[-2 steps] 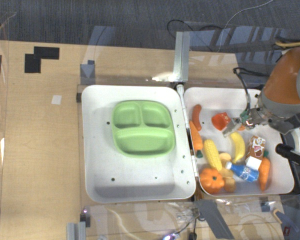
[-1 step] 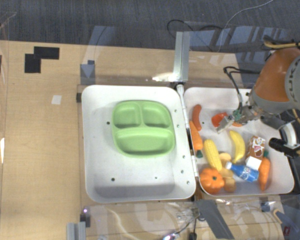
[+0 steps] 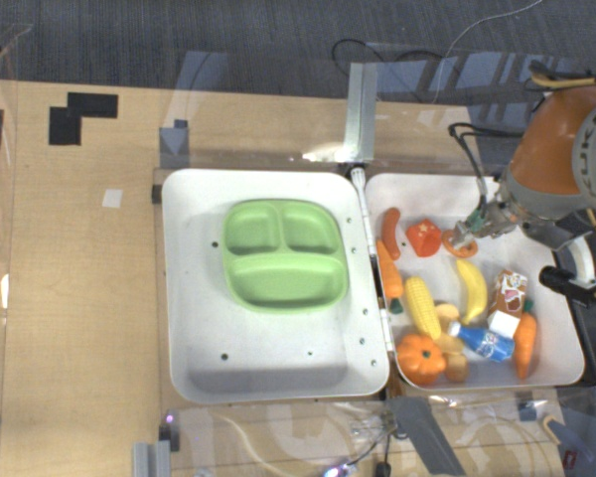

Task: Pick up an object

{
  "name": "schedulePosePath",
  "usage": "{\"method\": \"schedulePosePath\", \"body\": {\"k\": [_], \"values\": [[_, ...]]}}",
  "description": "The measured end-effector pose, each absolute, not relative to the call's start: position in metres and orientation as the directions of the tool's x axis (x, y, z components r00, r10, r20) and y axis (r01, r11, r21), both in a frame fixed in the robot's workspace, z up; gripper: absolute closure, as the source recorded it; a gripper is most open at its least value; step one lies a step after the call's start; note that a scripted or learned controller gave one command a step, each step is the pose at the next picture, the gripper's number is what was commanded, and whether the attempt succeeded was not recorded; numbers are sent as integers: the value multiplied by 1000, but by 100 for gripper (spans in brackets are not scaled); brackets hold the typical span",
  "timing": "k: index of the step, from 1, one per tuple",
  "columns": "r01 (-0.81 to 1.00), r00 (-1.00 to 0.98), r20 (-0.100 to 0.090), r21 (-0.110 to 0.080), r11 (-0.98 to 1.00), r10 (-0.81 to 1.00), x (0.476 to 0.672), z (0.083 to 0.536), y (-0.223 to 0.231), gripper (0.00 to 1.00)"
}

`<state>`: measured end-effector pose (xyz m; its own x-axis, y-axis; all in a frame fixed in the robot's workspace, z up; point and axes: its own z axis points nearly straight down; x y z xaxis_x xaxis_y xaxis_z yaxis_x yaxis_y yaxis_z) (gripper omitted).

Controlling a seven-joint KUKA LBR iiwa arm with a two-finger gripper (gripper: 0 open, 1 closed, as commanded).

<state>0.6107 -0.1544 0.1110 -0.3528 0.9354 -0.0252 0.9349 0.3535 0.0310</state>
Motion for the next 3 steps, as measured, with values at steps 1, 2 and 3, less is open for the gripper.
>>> {"method": "schedulePosePath", "body": {"k": [1,2,3], "values": [[934,-355,-28,37,356,934,613,124,-154,100],[967,-256,-6,13,256,967,592,91,-109,100],[967,-255,-8,15,255,967,592,91,-110,0]]}}
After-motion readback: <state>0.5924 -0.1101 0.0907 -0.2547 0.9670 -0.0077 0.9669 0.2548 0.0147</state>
